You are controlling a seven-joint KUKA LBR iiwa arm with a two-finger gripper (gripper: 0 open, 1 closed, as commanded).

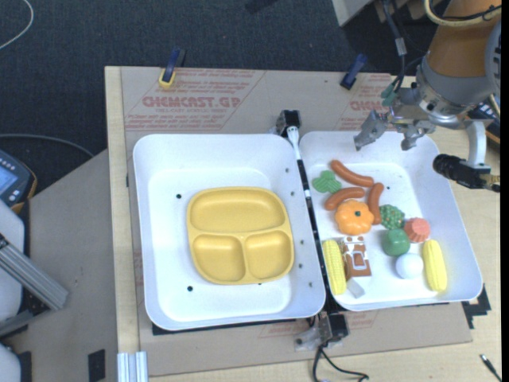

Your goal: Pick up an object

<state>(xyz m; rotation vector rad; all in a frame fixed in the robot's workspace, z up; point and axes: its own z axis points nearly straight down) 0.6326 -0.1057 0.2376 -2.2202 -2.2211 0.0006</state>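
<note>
toy food fills the right bin (453, 237), and any piece of it would serve as the object to pick up. the left bin (151, 213) holds a yellow divided plate (238, 233) near its centre. within the right bin, two corn cobs lie low, one at seven o'clock (335, 266) and one at five o'clock (434, 264). an orange pumpkin (354, 216) sits near the middle, with sausages (352, 173) just above it toward twelve o'clock. a green broccoli piece (390, 216) sits at three o'clock of the pumpkin, and a white ball (409, 266) lies lower, beside the right corn cob. the gripper (391, 136) hovers over the bin's twelve o'clock edge, its two fingers spread apart with nothing between them. by my reading this is the approach step: no object is taken yet. the next move calls for travelling toward six o'clock, lining up over one piece such as the top sausage, descending and closing. the pieces crowd together, so a clean grasp may be hard.
</note>
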